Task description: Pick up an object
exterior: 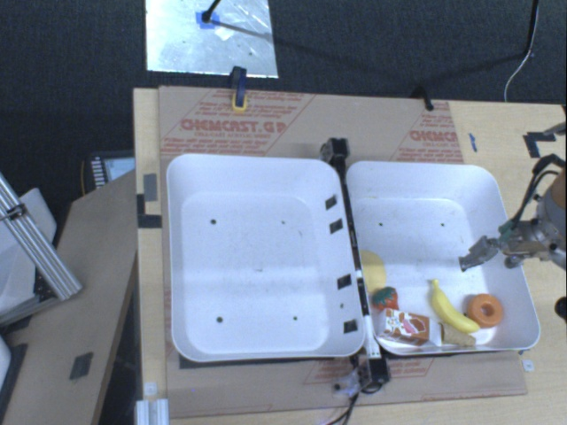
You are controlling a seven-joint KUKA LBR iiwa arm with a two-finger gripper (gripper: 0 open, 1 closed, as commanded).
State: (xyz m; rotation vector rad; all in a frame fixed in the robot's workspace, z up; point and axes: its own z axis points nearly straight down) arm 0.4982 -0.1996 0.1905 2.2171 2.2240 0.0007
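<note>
gripper above right bin, grip state cannot tell | banana nearest; descend straight, straddle its narrow width, avoid orange ring

dark carpet, foil sheet, wooden bench

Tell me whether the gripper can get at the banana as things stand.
Probably yes. The gripper hangs over the right bin, just above and right of the banana, with bare bin floor between them. An orange ring lies close on the banana's right, which may crowd the fingers.
</note>
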